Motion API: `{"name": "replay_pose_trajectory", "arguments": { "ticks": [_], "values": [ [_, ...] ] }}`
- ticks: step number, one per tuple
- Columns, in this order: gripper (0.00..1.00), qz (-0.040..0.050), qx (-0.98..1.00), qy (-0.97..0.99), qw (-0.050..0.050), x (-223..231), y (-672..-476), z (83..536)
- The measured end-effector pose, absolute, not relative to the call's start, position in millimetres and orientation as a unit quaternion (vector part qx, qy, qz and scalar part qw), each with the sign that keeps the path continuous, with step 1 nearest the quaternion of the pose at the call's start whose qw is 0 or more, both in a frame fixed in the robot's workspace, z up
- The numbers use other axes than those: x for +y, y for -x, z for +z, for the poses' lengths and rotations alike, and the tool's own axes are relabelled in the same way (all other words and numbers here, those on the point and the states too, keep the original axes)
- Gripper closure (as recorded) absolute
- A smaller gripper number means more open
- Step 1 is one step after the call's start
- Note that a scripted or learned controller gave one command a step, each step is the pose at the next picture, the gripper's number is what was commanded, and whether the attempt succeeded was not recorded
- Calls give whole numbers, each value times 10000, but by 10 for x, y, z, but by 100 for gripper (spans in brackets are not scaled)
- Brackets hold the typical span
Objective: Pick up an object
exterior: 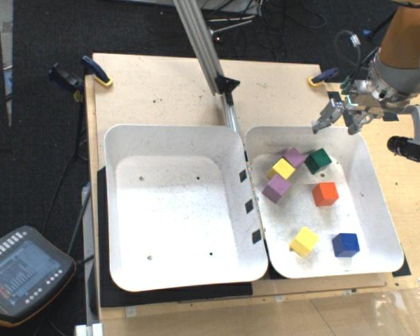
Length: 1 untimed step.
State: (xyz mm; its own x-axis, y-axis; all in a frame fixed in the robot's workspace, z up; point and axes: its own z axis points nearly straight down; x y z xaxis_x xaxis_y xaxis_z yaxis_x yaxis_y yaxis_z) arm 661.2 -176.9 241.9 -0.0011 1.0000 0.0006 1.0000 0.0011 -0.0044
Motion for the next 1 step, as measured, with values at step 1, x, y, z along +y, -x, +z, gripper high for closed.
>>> {"name": "replay_pose_trajectory", "arguments": {
  "ticks": [1],
  "values": [
    [0,7,-7080,7062,3,-1766,-6616,2447]
  ]
}}
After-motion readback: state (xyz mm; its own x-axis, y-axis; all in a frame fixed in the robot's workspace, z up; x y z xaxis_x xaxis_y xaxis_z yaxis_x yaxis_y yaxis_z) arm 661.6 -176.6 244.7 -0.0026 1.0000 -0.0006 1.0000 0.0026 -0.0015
